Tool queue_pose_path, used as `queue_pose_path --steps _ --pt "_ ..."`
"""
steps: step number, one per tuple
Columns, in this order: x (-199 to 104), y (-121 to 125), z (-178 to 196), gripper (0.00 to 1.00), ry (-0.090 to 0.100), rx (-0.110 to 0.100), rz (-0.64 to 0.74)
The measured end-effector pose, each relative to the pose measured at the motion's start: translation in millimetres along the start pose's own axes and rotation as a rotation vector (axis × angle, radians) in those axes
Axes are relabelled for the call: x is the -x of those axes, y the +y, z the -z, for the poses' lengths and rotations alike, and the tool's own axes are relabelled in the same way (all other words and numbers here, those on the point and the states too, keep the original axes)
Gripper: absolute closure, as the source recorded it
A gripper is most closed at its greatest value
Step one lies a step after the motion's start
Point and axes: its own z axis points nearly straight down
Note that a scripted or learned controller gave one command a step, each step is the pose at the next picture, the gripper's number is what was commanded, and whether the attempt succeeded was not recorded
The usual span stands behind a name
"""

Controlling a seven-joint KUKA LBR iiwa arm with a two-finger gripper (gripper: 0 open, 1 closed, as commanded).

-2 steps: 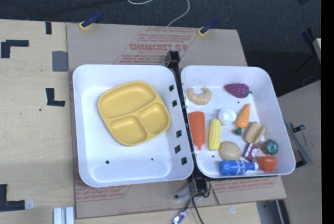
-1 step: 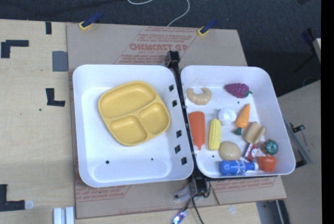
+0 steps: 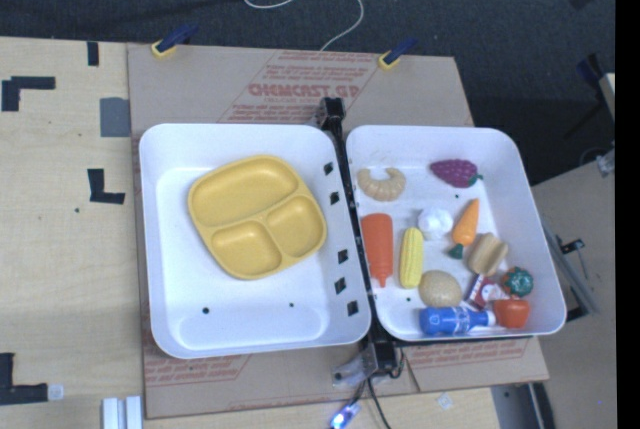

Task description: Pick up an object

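Beside one yellow tray point(image 3: 258, 215), two carrots point(image 3: 377, 247) share the right bin point(image 3: 520, 167); end effector state unknowable.

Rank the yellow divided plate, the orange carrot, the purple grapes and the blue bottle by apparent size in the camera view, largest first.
1. Yellow divided plastic plate, by far the largest.
2. Long orange toy carrot.
3. Blue toy bottle, lying on its side, slightly shorter than the carrot.
4. Purple toy grape bunch, smallest.
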Motion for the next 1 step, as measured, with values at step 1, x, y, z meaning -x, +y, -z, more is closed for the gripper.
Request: queue_pose_path --steps 1 --pt "0.0 0.1 -21.5 1.0 0.0 0.0 0.0"
